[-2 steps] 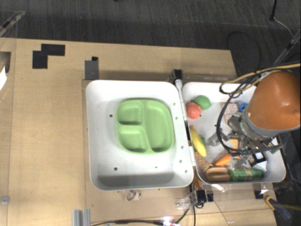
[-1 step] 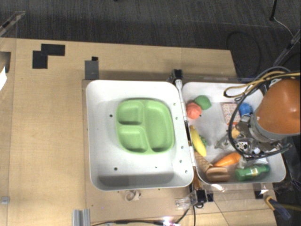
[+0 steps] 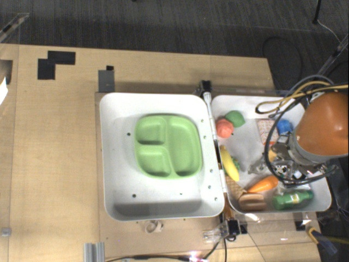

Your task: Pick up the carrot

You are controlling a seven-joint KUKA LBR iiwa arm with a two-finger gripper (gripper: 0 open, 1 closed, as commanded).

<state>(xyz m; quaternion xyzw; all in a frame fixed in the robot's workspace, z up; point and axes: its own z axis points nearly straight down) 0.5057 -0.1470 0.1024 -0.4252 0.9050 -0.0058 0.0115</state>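
Carrot: you'll spot the carrot point(image 3: 261, 185) low in the right bin point(image 3: 245, 103), lying at a slant with its fat end pointing up and right, toward the arm.

Gripper: your gripper point(image 3: 284, 170) hangs just above and to the right of the carrot's upper end, tucked under the arm's orange band point(image 3: 325, 124) and a tangle of cables point(image 3: 278, 105). Honestly can't tell if it's apart or together, the wrist hardware hides that bit, and you can't see the carrot between anything either.

Neighbours: a brown sausage-looking thing point(image 3: 252, 200) sits right below the carrot, pretty much touching it. A green bottle point(image 3: 292, 199) lies on its side just right of that, under the arm. A yellow banana point(image 3: 229, 165) lies to the carrot's left, along the bin's left wall.

Back of the bin: a pinkish-red ball point(image 3: 224, 127) and a green round thing point(image 3: 235, 118) sit next to each other near the top left, well apart from the carrot. A small blue thing point(image 3: 284, 126) peeks out beside the arm.

Left bin: your left bin point(image 3: 117, 195) has a green divided plate point(image 3: 167, 145) in the middle.

Tabletop: both bins sit side by side on the wooden tabletop point(image 3: 49, 146).
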